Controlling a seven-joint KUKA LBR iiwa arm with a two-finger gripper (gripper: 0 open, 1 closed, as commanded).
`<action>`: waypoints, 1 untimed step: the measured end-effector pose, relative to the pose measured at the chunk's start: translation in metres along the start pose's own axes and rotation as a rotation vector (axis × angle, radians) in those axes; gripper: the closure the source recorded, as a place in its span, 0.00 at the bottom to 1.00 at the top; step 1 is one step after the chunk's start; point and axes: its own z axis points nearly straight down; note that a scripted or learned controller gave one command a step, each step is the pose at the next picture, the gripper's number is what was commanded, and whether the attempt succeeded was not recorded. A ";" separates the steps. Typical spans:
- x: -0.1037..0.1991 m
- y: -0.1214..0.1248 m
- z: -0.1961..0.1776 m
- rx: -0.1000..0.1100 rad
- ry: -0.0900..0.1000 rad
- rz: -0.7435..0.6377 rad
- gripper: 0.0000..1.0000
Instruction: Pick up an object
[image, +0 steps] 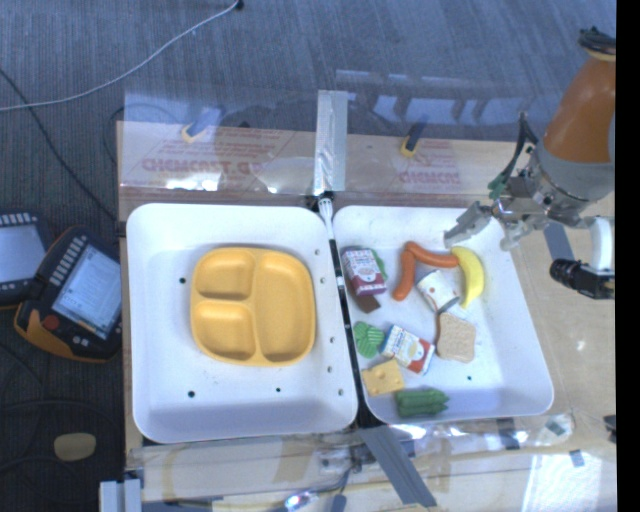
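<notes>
My gripper (492, 228) hangs over the far right part of the right bin (528, 345), its two fingers spread open with nothing between them. Just below and left of it lie a yellow banana (470, 274) and an orange sausage (414, 263). Further in the bin are a dark red packet (363, 276), a white and grey piece (436, 293), a brown bread slice (457, 339), a small red and white carton (407, 349), a green leafy piece (367, 339), a yellow cheese block (383, 378) and a green pickle (421, 402).
The left bin (160, 400) holds a yellow divided plate (253, 304). A handheld pendant (72, 295) lies on the floor at the left. The arm's grey body with its orange band (583, 110) stands at the upper right.
</notes>
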 end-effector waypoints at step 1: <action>-0.029 0.012 0.144 0.000 0.000 0.055 0.00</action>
